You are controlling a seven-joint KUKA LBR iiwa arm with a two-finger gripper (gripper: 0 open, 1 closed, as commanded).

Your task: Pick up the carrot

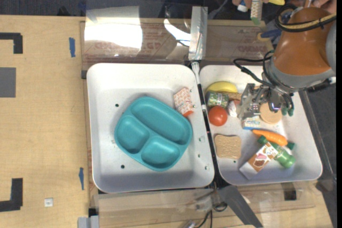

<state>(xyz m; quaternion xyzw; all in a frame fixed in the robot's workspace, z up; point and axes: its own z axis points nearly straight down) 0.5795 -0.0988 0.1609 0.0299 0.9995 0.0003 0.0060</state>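
Two shallow white bins [101, 131] sit side by side on a pale wooden bench [37, 115].

Within the right bin [307, 152], the orange carrot with a green top [271, 137] lies free beside a green bottle [279, 153], a slice of brown bread [228, 146], a red tomato [217, 115] and a yellow banana [222, 87]. Just above the carrot hangs the two-finger gripper [255, 105]; whether its jaws are spread I cannot tell. A teal divided plate [153, 132] lies in the left bin.

Teal divided plate [153, 132] in left bin [101, 168], small carton [183, 101] beside it, tomato [217, 115], banana [222, 87], bread slice [228, 146]
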